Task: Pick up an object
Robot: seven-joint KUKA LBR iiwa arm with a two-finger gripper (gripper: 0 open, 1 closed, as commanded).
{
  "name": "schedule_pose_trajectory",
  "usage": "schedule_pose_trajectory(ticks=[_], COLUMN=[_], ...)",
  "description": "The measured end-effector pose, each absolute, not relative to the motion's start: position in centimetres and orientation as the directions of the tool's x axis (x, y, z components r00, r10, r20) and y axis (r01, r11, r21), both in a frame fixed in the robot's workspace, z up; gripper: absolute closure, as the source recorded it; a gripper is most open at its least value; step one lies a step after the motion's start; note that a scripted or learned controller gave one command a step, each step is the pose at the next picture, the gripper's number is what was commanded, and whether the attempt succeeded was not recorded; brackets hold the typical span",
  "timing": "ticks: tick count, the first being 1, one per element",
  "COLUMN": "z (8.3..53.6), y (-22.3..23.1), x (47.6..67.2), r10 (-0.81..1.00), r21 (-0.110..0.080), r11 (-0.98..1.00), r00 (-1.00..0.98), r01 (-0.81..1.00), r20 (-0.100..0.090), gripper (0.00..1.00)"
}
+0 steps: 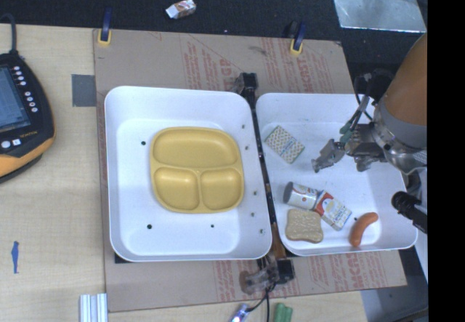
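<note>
Left bin [123, 240] is mostly taken up by the yellow divided plate [196, 168] sitting in the middle, so the only open floor there is a strip around the edges, widest along the near side. Right bin [305, 104] is busier: the patterned packet [283, 144] sits near the divider, and the small bottle [317, 202], toast slice [304, 226] and sausage [362, 229] crowd the near edge, bottle and toast practically touching. The far strip of that bin is bare white floor. The gripper [347, 153] hangs over the middle right, with open floor between it and the packet, and between it and the bottle.
</note>
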State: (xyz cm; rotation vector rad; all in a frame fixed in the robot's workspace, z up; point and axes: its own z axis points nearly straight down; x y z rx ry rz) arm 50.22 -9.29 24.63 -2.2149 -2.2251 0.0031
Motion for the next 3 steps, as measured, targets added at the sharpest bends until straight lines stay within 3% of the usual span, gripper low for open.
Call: schedule_pose_trajectory(ticks=[1, 2, 3], z=[10.4, 20.2, 9.1], y=[-9.9, -17.1, -17.2], x=[51.6, 57.9, 49.6], r10=[1.0, 1.0, 1.0], r21=[-0.005, -0.001, -0.004], r11=[0.005, 0.001, 0.005], r00=[-0.005, -0.001, -0.005], r01=[1.0, 1.0, 1.0], r20=[0.0, -0.002, 0.0], gripper=[0.0, 0.0, 0.0])
